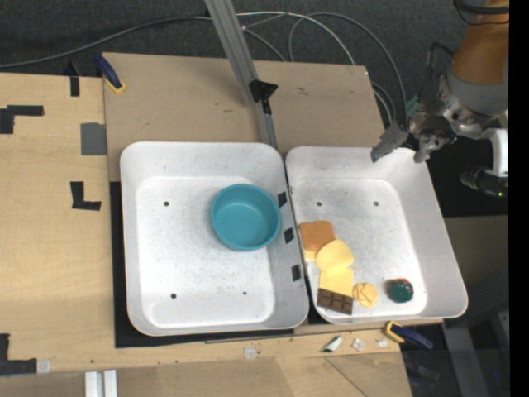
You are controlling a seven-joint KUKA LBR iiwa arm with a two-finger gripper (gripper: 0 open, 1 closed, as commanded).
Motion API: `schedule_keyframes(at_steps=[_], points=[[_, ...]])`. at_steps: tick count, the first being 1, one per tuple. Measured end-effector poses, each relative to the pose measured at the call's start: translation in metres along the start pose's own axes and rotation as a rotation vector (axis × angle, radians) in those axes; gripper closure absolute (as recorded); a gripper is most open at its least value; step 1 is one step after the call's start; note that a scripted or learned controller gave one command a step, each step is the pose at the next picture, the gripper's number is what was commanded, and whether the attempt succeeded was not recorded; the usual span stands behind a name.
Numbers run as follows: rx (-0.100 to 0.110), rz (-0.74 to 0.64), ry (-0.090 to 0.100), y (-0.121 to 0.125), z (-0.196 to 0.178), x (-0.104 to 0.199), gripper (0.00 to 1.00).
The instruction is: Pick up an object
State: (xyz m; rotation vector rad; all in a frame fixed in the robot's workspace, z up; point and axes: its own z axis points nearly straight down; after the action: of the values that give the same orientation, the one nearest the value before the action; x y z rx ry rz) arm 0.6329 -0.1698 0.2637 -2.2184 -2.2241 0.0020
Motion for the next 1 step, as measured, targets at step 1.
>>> schedule_keyframes(at_steps=[1], points=[[0.000, 0.000, 0.000, 0.0000, 0.0000, 0.0000, 0.00]])
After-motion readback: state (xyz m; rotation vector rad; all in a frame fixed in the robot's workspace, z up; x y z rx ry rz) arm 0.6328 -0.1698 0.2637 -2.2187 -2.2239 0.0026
